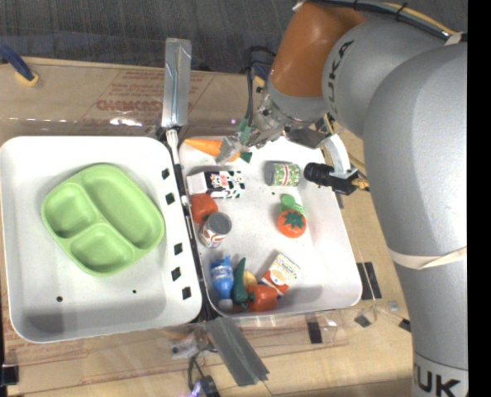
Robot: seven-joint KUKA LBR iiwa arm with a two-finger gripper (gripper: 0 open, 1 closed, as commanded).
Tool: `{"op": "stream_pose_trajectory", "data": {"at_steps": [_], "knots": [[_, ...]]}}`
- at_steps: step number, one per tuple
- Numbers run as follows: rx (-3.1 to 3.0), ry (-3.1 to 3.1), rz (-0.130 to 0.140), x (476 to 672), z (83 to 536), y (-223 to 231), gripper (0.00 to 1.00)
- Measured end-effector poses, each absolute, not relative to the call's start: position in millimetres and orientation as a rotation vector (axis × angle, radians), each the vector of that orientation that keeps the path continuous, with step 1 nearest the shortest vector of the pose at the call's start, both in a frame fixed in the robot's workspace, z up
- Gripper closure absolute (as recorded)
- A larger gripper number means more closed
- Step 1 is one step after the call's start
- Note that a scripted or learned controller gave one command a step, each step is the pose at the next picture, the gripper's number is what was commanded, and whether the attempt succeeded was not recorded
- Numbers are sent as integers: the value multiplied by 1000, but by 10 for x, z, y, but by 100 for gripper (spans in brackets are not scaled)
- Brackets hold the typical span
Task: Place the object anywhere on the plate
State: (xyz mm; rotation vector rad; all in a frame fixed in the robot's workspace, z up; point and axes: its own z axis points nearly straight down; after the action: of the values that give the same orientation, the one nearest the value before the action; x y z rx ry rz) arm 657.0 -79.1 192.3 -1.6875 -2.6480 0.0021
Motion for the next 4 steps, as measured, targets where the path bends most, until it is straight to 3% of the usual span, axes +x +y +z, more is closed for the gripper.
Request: {"op": "stream_pose_trajectory", "data": {"at_steps": [1,2,3,4], "knots": [[-1688,-2648,2,6570,1924,-792,0],[-1632,-2681,2,6428,1914,92,0],[-1370,-2824,4,5820,1913,416,0],[-674,-3065,3,5640,1910,917,0]]}}
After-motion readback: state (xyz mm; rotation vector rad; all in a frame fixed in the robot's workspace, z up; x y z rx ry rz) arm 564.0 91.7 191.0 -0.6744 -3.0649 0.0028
